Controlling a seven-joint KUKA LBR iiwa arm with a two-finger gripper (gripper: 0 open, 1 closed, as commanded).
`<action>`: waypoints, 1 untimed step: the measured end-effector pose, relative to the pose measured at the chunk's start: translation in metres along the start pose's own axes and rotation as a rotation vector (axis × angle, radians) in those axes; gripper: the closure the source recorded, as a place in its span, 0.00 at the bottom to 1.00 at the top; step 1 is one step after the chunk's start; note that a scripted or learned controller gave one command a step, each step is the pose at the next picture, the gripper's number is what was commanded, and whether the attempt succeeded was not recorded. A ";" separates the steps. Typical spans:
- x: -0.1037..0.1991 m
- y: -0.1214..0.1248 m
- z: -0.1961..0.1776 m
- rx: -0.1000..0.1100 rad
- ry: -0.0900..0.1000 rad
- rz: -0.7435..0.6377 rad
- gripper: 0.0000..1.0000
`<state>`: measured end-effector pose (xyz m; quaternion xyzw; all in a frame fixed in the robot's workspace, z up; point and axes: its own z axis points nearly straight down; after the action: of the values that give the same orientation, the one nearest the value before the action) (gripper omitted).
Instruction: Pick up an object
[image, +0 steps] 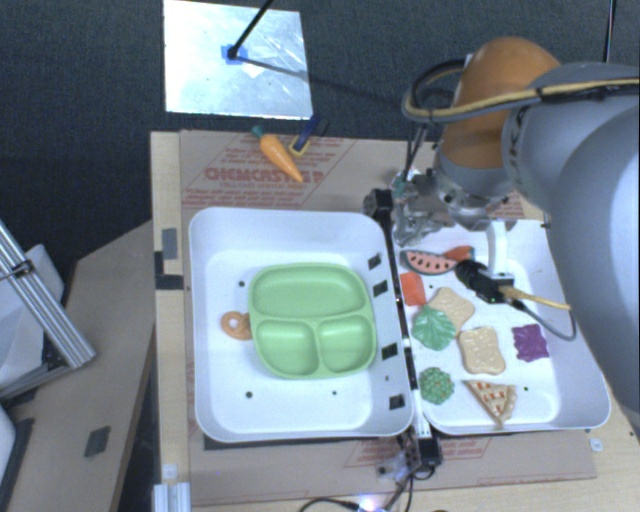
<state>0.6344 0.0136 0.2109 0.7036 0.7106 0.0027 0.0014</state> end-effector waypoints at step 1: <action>0.007 0.004 -0.009 0.002 -0.001 0.004 1.00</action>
<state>0.6382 0.0204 0.2200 0.7049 0.7093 0.0014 0.0011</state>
